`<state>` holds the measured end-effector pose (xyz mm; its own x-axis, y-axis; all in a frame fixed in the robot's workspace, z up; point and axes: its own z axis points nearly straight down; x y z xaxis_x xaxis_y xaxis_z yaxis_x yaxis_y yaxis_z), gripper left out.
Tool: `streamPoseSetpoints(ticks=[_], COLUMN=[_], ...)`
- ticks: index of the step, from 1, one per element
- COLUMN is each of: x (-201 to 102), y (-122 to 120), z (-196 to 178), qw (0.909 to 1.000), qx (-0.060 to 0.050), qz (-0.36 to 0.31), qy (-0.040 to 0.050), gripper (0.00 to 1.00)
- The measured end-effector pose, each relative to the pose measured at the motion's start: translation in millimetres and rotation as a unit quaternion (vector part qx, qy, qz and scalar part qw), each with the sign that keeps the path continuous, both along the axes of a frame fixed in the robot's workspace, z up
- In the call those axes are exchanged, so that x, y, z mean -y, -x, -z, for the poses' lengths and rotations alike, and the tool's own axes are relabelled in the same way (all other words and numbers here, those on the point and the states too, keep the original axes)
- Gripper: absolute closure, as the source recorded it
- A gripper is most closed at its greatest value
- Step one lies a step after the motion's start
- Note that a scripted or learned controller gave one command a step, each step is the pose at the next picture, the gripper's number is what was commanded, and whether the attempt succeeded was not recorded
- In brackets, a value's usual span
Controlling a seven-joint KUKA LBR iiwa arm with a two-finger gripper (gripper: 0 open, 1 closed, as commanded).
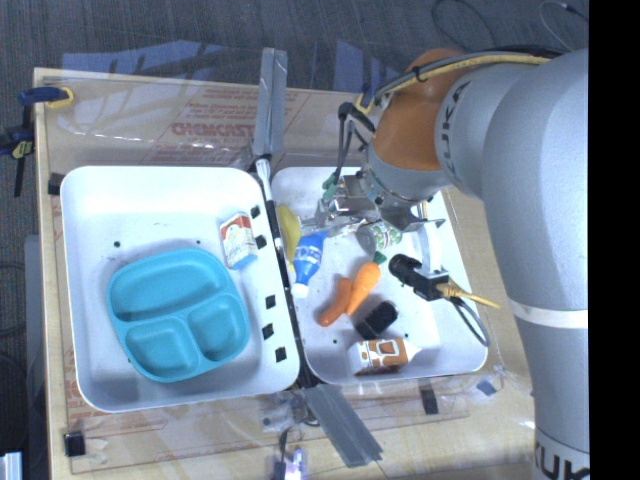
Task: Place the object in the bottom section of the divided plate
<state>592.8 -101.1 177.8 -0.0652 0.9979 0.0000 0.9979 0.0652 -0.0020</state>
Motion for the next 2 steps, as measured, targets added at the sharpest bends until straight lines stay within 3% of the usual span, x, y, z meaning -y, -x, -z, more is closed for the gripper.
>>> streamPoseSetpoints(ticks=[1,2], x=[14,-42], y=[38,78], z=[-32,-64], qw=[0.9997,0.9967], qx=[-0.001,-0.001], qz=[-0.023,-0.081], qy=[-0.0004,-0.0006], gripper=[1.0,1.0])
